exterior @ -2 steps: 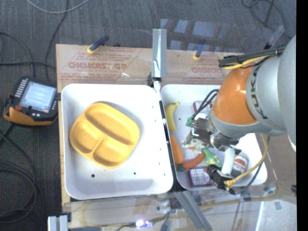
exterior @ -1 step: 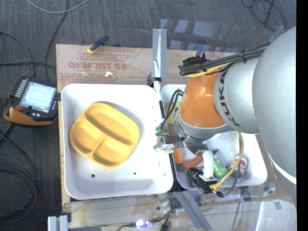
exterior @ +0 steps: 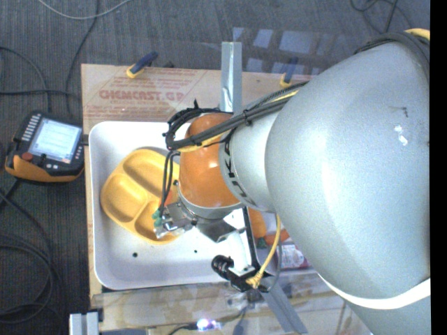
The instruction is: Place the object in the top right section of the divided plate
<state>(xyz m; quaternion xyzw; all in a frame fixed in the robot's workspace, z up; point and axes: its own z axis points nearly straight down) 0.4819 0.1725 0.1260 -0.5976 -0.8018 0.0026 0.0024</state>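
Camera view | yellow divided plate (exterior: 129, 190) in left white bin (exterior: 112, 257) | arm (exterior: 335, 180) over plate's right side | gripper (exterior: 166, 220) at plate rim, finger state cannot be told | object hidden, position unknown | teach pendant (exterior: 47, 147) on floor at left

Dark grey carpet (exterior: 140, 26), loose cables (exterior: 77, 9).

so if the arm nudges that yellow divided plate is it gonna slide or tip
The yellow divided plate would probably slide rather than tip: it sits low and wide on the smooth floor of the white bin. It looks like thin moulded plastic, so likely light and stiff. Pressing down on its raised rim might rock it.
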